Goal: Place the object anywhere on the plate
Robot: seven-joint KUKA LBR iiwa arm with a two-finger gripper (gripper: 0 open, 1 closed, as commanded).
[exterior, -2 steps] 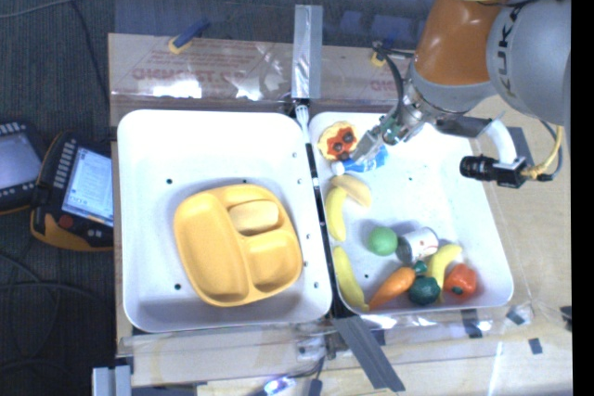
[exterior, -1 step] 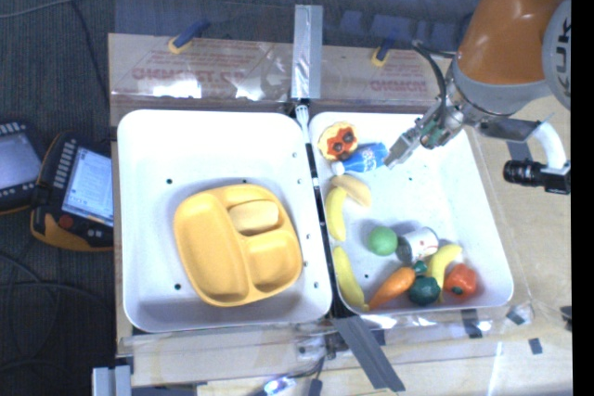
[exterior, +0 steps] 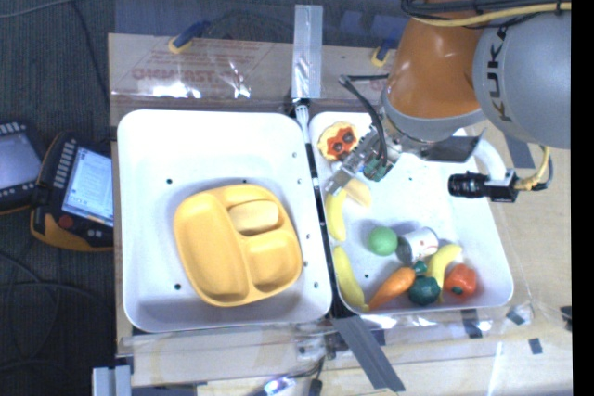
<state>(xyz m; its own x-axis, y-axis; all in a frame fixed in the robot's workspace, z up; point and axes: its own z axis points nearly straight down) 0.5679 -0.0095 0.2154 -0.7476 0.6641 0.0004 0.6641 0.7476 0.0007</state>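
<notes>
- One yellow plate (exterior: 238,241) in left bin (exterior: 148,144), one pale piece on it.
- Right bin (exterior: 483,236) near edge: one carrot (exterior: 393,285), three bananas, one green ball (exterior: 382,241).
- Tool (exterior: 357,164) at right bin's far-left corner, just above one banana (exterior: 338,210); grip state cannot tell.

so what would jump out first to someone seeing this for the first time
Probably the yellow plate, alone in the left bin with a pale block in one compartment. Next, the big grey arm with its orange band, reaching in from the right over the right bin's far end. Then the bright toy food heaped at that bin's near end: bananas, a green ball, a carrot.
</notes>
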